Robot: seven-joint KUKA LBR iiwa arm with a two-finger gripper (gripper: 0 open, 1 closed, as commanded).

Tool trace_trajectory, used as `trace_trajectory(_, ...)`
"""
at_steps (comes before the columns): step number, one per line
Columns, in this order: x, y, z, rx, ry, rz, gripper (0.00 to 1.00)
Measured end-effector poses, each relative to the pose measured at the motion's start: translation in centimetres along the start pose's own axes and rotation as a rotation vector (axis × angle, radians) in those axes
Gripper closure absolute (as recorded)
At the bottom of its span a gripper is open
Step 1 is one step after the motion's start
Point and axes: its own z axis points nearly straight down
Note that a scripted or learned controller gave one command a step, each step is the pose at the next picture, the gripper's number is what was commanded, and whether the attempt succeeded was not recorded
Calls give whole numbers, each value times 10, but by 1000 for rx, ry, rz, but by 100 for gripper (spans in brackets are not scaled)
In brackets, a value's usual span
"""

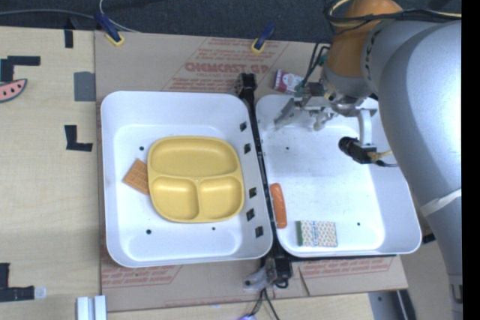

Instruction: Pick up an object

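Note:
My gripper (302, 118) hangs over the far end of the right bin (375, 195), its fingers spread and open with nothing between them. An orange carrot-like stick (278, 204) lies against that bin's left wall, well in front of the gripper. A small speckled pad (317, 233) rests near the bin's front edge. In the left bin (127, 116) sits a yellow divided plate (196, 177), and a tan flat piece (136, 176) pokes out from under its left side.
A small dark-red packet (285, 80) lies on the cardboard just behind the right bin, close to the gripper. The grey arm (427, 109) covers the right side of the view. Black clips run along the divider (253, 161) between the bins.

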Motion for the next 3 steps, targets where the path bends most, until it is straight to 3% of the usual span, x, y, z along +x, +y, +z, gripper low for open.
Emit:
trace_trajectory(1,0,0,-10,0,-2,-1,100)
trace_trajectory(2,0,0,-9,1,-2,-1,0)
trace_trajectory(3,0,0,-19,2,-3,-2,100)
